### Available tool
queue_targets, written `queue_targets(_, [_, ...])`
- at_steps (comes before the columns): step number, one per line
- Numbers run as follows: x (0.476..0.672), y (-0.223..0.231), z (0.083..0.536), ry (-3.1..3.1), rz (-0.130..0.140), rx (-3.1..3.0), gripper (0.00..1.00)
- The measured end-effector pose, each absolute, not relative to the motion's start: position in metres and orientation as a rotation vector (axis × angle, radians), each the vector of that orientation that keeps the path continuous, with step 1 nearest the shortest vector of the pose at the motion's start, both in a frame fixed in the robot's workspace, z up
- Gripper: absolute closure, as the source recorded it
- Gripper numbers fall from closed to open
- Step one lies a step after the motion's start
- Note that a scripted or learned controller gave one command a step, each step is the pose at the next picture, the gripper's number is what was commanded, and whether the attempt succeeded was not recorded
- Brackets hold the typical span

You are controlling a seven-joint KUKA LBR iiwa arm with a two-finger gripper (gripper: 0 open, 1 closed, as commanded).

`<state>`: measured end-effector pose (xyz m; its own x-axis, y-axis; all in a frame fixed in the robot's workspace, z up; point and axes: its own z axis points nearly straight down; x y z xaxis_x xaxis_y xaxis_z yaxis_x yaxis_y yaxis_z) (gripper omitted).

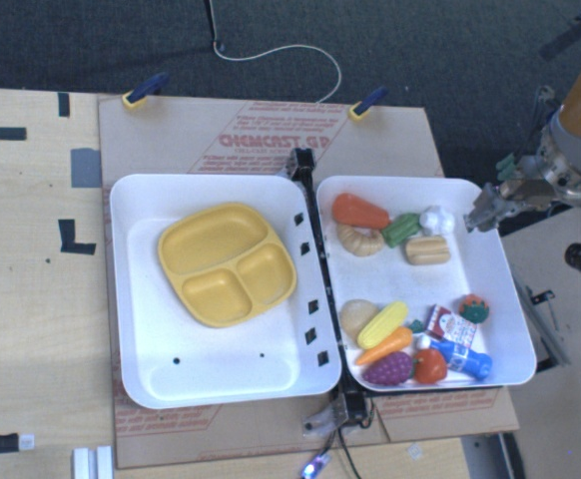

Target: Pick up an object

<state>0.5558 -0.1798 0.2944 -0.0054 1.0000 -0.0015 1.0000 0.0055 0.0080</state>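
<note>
From above, the worktop (31, 267) carries two white bins side by side. The left bin (141, 367) holds a yellow divided plate (227, 263), lying toward its far half. The right bin (505, 297) holds toy food: against the divider's far end a red pepper (358, 211) with a croissant (359, 239) just below it, then a green piece (402, 230) and a bread roll (427, 250) beside them. At the near end lie a corn cob (382, 323), a carrot (386, 345), purple grapes (390, 369), a tomato (430, 366) and a small carton (451, 326). The end effector (485, 211) hangs over the right bin's far right rim, holding nothing; whether its grip is released or clenched cannot be told.
</note>
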Motion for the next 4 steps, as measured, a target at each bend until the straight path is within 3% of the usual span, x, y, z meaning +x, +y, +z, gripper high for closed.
queue_targets(1, [0.480, -0.096, 0.269, 2.235, -0.004, 2.222, 1.00])
queue_targets(2, [0.485, -0.025, 0.372, 2.229, 0.011, 2.207, 1.00])
queue_targets(3, [0.483, 0.063, 0.368, 2.233, 0.000, 2.212, 1.00])
queue_targets(4, [0.502, 0.013, 0.326, 2.218, -0.008, 2.228, 1.00])
